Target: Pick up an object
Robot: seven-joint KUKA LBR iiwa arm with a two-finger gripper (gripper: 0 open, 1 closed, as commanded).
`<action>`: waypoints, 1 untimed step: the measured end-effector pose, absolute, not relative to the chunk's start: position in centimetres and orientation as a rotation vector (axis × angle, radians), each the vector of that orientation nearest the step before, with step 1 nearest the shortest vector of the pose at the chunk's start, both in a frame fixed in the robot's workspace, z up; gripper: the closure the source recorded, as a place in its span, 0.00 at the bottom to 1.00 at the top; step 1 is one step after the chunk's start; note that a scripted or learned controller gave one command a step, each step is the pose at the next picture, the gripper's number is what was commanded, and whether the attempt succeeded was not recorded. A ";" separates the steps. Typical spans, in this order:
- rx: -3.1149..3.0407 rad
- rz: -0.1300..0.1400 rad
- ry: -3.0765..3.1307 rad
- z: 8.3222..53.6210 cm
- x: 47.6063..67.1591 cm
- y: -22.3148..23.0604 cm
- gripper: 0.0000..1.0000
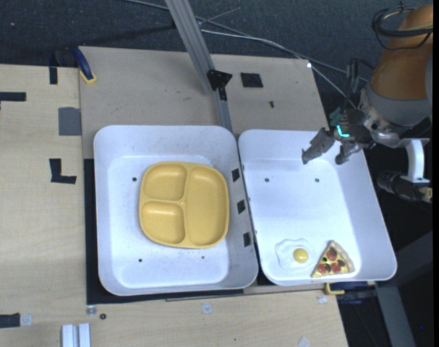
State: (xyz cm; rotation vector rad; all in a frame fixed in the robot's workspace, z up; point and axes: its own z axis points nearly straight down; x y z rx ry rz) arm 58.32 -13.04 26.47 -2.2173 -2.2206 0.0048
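The gripper [326, 152] hangs over the upper right corner of the right bin [364, 215], with its two dark fingers [312, 150] spread apart and nothing between them. At the near end of the same bin lie a toy fried egg [294, 254] and a toy pizza slice [333, 260], just beside each other (both well apart from the gripper). In the left bin [111, 208] a yellow divided plate [184, 204] lies flat in the middle, with three compartments.
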 end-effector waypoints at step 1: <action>-2.219 0.002 -2.223 26.6 58.4 -13.0 0.00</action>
